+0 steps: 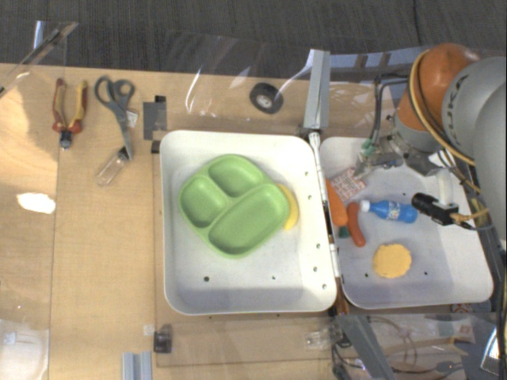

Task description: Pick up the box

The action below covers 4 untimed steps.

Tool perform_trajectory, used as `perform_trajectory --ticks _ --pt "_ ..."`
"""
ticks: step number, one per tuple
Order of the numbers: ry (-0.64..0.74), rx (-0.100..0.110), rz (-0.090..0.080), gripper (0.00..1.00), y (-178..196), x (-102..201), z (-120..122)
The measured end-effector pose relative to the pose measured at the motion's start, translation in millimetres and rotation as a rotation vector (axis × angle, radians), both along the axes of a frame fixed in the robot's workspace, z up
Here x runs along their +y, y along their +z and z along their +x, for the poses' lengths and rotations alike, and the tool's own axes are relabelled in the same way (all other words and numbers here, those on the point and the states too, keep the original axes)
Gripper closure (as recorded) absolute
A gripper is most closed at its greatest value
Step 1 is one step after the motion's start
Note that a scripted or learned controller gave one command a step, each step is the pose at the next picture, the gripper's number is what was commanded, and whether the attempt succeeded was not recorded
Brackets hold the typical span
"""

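Observation:
The box (pixel 346 185) is small, with a pink and white pattern. It lies tilted in the upper left part of the right bin (pixel 444 291), close to the wall between the bins. My gripper (pixel 369 161) reaches down from the upper right, with its tip just above and to the right of the box, at the box's upper corner. The wrist hides the tip, and I cannot see whether it touches the box.
Just below the box lie an orange carrot-like piece (pixel 337 205), a red piece (pixel 356 231) and a blue bottle (pixel 394 211). A yellow-orange disc (pixel 392 260) sits nearer the front. The left bin (pixel 238 291) holds a green divided plate (pixel 234 204) over a yellow item (pixel 291 210). Scissors (pixel 119 105), pliers (pixel 66 111) and a tape roll (pixel 267 96) lie on the bench.

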State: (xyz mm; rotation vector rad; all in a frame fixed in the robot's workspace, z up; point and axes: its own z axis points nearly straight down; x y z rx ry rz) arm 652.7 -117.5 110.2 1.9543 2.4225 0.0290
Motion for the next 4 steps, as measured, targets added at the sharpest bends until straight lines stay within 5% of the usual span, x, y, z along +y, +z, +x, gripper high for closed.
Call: perform_trajectory --ticks 1,2,3,4 --pt "0.0 0.0 0.0 0.0 0 0 0" --pt "0.034 0.028 0.003 0.0 3 6 -117" --pt "0.154 0.02 -0.002 0.0 -21 2 -41" --pt "-0.091 0.036 0.003 0.0 -24 3 15"
